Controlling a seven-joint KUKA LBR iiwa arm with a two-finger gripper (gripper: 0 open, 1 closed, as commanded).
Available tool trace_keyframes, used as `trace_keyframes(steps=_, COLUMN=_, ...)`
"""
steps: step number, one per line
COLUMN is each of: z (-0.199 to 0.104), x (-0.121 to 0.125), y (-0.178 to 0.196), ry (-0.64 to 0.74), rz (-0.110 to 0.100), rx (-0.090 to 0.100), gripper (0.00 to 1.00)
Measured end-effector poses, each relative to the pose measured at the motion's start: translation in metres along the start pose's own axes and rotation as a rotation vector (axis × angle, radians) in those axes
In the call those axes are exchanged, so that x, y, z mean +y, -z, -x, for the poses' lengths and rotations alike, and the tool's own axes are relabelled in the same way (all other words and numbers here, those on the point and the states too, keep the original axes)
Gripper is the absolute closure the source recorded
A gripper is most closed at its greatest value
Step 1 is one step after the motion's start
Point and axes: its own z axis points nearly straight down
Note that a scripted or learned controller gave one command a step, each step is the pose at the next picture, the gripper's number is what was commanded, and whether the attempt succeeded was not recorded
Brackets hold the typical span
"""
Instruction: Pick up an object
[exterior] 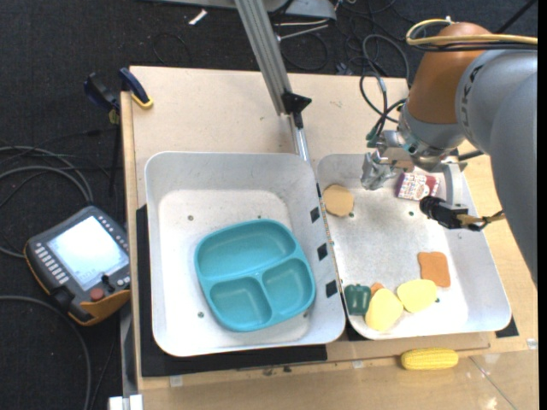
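Nothing is lifted yet; every step of the pick is still waiting. The nearest candidate, a tan round piece (338, 201), is lying by the left wall of the right bin (487, 314), just beside my gripper (373, 174), which is hovering over the bin's far corner; whether it is open, I cannot tell. The yellow pieces (400, 302) are sitting well apart.
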Motion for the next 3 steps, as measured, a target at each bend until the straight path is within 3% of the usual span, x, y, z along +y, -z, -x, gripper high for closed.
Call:
trace_keyframes(steps=1, z=0.0, x=0.002, y=0.054, ry=0.002, rz=0.002, rx=0.0, gripper=1.0)
trace_keyframes(steps=3, z=-0.104, x=-0.027, y=0.068, ry=0.007, rz=-0.006, rx=0.003, gripper=1.0)
